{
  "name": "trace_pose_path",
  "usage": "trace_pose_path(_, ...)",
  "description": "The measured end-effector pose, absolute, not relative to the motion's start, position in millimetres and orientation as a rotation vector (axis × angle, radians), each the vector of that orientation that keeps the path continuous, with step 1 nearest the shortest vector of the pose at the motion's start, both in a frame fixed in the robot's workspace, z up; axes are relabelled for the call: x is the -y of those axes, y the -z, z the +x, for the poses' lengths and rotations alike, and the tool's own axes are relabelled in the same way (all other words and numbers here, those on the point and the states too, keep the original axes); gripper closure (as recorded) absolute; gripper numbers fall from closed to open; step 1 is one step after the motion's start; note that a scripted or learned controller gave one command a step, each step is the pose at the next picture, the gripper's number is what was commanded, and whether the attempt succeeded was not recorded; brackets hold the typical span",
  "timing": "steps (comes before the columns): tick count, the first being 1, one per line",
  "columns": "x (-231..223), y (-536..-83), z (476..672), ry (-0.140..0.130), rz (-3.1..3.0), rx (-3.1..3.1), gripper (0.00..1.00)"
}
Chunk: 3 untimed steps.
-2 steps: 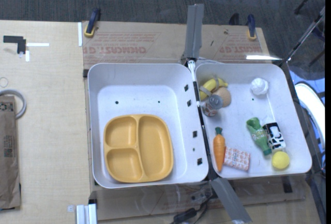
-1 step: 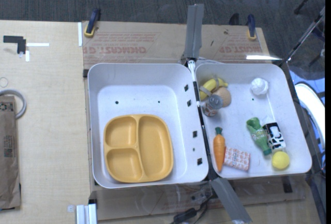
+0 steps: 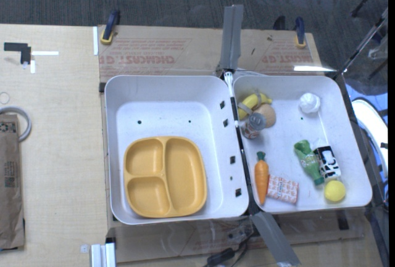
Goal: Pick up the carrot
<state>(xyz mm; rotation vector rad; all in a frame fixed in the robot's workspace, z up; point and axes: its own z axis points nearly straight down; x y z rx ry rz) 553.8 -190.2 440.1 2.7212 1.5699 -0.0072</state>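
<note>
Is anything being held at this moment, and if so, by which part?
Nothing is held. The carrot lies loose on the floor of the right bin, green top pointing away from the camera, right beside a small pink packet.

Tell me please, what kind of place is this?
Probably a robot lab bench, not a kitchen. Two white bins sit on cardboard held by clamps, and the right bin holds what look like toy foods, such as a carrot and a banana.
</note>
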Motion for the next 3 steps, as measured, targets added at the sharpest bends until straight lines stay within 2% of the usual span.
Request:
trace_pose_path(1,189.8,-440.8,478.2,0.007,2.702,-1.605,0.0)
trace_pose_path(2,63.0,-440.5,478.2,0.009,2.643,-1.701,0.0)
trace_pose_path(3,5.8,-341.8,477.6,0.008,2.478,-1.933,0.0)
